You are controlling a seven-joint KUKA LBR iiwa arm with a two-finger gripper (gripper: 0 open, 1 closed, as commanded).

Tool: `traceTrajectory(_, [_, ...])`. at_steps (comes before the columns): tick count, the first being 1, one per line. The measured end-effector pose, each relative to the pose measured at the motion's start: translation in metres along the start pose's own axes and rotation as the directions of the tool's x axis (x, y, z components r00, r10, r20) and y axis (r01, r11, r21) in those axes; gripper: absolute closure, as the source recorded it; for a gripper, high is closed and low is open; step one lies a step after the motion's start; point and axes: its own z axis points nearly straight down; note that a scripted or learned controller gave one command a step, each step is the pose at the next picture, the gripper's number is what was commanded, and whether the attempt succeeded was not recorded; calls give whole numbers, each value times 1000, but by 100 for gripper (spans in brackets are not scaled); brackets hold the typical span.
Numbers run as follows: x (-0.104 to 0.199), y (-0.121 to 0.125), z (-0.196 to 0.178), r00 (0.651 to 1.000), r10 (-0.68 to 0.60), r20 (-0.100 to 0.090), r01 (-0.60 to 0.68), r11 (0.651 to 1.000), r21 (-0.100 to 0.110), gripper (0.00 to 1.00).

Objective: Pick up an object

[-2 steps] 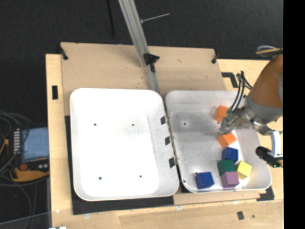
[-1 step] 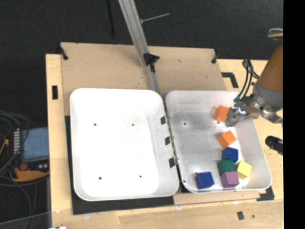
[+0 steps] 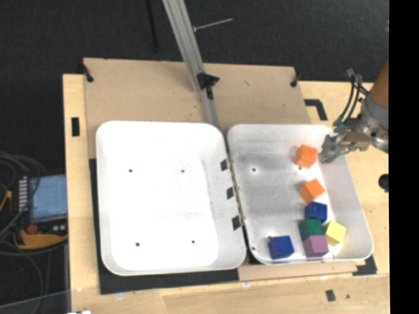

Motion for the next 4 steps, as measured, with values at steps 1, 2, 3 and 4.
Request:
traceTrajectory(1, [54, 24, 8, 1000, -2, -2, 2, 1000, 5, 100])
traceTrajectory(2, [95, 40, 4, 1000, -1, -2, 1, 1000, 5, 100])
traceTrajectory(3, [145, 54, -5, 1000, -2, -3, 2, 1000, 4, 100])
traceTrajectory(4, [199, 78, -2, 1000, -2, -2, 2, 1000, 5, 100])
